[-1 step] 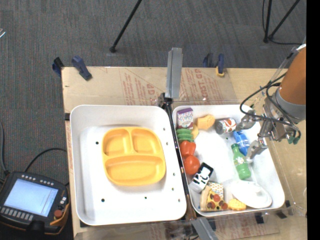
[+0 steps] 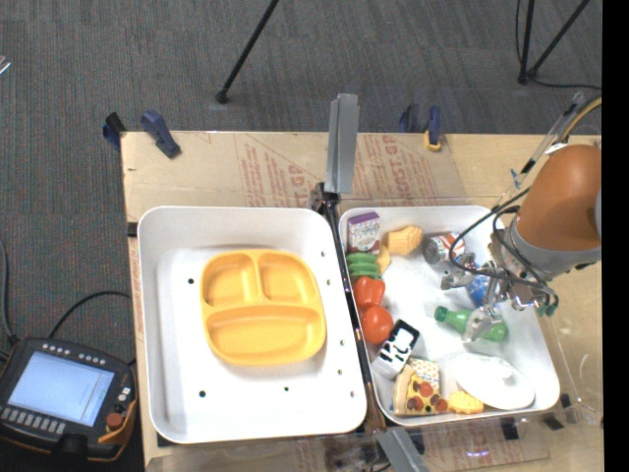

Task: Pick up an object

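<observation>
Camera view, listed from white plate (image 2: 496,382) outward: green bottle (image 2: 470,321) just beyond it in right bin (image 2: 547,362), lying flat. My gripper (image 2: 488,315) directly over it; finger state: cannot tell. Likely light, rigid, slick; grasp across body.

A single fixed camera looks down from above at a slant, set far enough back to take in the whole bench (image 2: 246,160) and a strip of grey floor (image 2: 147,47) beyond it. The far edge of the bench lies toward the top of the picture, the near edge at the bottom. Two white bins sit side by side across the middle: the left bin (image 2: 162,264) and the right bin (image 2: 545,362), both seen whole. The arm (image 2: 560,205) enters from the right edge, over the right bin.
</observation>
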`<state>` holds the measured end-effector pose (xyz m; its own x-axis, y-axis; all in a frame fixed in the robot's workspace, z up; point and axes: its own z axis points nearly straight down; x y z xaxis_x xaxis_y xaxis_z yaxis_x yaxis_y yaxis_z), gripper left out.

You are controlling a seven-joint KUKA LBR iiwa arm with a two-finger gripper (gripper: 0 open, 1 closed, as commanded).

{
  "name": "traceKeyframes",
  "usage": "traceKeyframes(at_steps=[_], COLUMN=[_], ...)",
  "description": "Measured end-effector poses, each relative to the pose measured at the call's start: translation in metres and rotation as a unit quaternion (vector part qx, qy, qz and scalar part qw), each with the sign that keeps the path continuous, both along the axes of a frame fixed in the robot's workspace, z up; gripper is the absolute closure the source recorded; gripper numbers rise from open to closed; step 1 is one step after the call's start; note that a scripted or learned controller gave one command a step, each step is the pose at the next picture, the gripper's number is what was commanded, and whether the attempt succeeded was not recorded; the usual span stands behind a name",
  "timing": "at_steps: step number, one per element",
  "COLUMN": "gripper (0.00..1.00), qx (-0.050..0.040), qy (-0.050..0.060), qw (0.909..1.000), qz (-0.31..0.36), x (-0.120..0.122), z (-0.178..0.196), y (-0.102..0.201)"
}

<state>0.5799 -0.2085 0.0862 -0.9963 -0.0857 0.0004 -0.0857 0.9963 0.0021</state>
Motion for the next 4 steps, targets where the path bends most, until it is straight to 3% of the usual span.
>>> traceKeyframes(at_steps=[1,2,3,4], gripper=[0.00,0.00,0.00,1.00], qx=[0.0000,0.0005,-0.0007,0.0003], qy=[-0.002,-0.003,0.000,-0.002], qw=[0.9964,0.9972,0.9977,0.9975], qz=[0.085,0.074,0.068,0.071], x=[0.038,0.057,-0.011,-0.009], z=[0.002,0.003,0.001,0.012], y=[0.031,0.093,0.053,0.056])
